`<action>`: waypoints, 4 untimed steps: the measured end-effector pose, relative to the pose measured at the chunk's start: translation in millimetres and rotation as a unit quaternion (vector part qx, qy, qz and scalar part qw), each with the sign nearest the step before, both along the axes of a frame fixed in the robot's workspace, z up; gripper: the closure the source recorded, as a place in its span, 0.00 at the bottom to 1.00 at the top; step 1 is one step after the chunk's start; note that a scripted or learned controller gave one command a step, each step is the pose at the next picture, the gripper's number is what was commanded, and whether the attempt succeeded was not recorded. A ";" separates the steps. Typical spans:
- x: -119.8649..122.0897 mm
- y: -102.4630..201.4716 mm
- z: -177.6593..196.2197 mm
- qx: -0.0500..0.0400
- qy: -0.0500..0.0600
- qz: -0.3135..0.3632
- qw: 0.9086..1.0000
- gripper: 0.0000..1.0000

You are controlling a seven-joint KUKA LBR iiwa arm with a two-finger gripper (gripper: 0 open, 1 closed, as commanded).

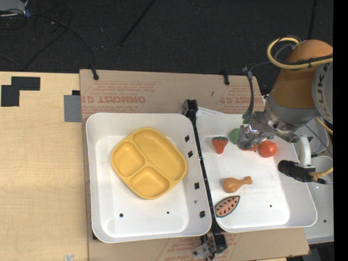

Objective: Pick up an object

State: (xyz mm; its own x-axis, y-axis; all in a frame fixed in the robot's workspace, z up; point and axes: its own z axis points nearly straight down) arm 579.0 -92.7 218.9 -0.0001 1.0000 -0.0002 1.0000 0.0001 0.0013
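Observation:
The right bin (293,211) holds a toy strawberry (219,144), a green piece (235,135), a red tomato (267,148), a chicken drumstick (236,184) and a watermelon slice (227,205). My gripper (249,138) is low in the bin's far part, between the green piece and the tomato, close to both. The metal wrist covers part of the green piece. Nothing can be seen held between the fingers.
The left bin (103,200) holds a yellow divided plate (148,162). A black divider (197,162) runs between the bins. Cables and a black part (296,171) of the arm hang over the right bin's right side.

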 end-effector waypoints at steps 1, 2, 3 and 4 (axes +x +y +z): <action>0.6 -1.1 52.8 0.000 -0.001 0.000 1.000 1.00; 19.4 47.3 49.5 0.000 0.001 0.002 1.000 1.00; 32.6 94.1 46.3 0.000 0.001 0.002 1.000 1.00; 35.6 139.0 23.3 0.001 0.004 0.002 1.000 1.00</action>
